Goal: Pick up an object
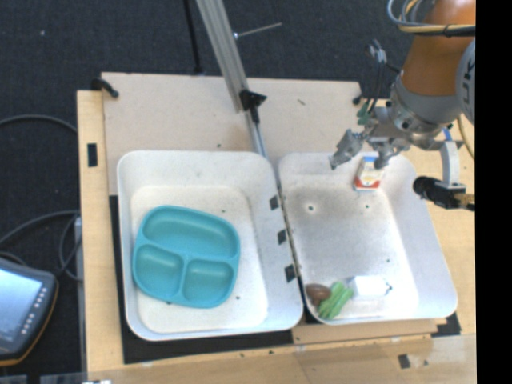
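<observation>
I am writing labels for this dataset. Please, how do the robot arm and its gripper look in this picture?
The arm is grey metal with a wide orange band above the wrist. Loops of light grey cable curl at its top. The gripper is small, of grey metal with two thin fingers, and some thin wires and dark brackets sit around the wrist. No lettering can be made out.

A pale wooden bench stands on a dark carpeted floor. A slanted metal rail rises from the bench's far side, well to the left of the hand. Black cables trail over the floor at far left, by a handheld screen in the near corner.
</observation>
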Available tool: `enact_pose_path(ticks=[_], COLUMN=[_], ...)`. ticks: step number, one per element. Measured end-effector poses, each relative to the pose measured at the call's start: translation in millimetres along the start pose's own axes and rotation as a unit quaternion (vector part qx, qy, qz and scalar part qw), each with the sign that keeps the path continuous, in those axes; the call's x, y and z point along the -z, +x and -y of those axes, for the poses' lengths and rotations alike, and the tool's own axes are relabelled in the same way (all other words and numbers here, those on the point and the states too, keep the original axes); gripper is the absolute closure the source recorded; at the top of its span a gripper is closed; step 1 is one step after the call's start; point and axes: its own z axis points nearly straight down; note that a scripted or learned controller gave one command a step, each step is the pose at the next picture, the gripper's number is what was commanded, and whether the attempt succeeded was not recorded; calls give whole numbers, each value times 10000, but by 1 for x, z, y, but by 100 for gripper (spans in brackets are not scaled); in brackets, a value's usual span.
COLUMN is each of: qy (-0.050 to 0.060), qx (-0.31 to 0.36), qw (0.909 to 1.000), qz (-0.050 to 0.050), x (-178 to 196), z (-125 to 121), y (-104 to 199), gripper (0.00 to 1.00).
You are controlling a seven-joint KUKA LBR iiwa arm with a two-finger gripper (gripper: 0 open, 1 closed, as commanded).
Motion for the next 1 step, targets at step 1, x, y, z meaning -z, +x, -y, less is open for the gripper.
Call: enact_pose_path(ticks=[1], qy=[-14], qx=[2], qw=[10000], qz=[4], x=[11], z=[-1], y=[-1], gripper=[100])
